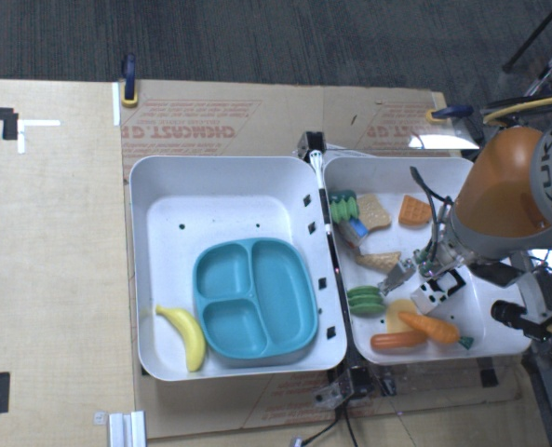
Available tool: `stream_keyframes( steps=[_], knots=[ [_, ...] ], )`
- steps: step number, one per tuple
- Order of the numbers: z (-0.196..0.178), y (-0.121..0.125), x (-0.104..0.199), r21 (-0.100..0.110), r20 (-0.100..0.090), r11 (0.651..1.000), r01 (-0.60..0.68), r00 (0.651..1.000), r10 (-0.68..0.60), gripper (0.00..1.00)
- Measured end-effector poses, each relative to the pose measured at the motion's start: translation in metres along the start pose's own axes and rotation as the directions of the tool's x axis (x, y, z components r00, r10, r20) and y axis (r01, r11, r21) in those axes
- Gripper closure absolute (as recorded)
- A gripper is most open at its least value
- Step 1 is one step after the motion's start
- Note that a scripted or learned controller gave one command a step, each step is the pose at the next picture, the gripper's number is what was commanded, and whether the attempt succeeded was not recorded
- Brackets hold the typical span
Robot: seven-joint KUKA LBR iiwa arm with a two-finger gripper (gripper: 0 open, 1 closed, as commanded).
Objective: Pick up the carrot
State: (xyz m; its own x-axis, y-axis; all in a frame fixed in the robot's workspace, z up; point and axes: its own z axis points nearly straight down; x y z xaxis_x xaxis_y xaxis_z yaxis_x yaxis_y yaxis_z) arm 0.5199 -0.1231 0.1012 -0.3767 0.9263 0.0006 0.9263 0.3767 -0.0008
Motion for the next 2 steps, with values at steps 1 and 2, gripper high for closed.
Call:
stream_keyframes(
  steps=[1,2],
  knots=[
    [0.0064,-0.0325,0.0223,-0.006,0.01,0.984,0.176,0.984,-0.176,0.0],
    [-0.0028,-0.03,0.022,-0.01,0.008,0.986,0.169,0.986,-0.169,1.0]
  ],
)
